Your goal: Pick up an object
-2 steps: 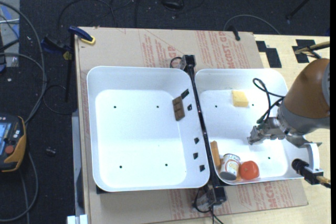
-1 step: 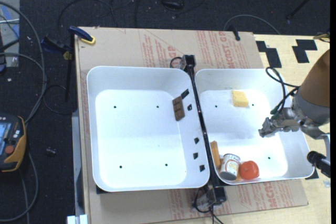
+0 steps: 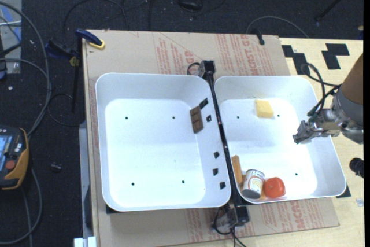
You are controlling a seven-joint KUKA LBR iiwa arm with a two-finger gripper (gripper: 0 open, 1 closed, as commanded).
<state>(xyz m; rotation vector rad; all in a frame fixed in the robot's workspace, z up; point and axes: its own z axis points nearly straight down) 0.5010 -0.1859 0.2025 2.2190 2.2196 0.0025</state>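
A yellow block lies near the right bin's far edge; a can and red ball sit at its near edge. The gripper hangs by the right edge, holding nothing visible; its finger spacing cannot be told. The approach step seems in hand; a target must be chosen and descended upon.

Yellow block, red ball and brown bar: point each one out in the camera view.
yellow block (image 3: pixel 265 108), camera view, centre of its top face.
red ball (image 3: pixel 274 187), camera view, middle of its rounded top.
brown bar (image 3: pixel 196 120), camera view, midway along its length.
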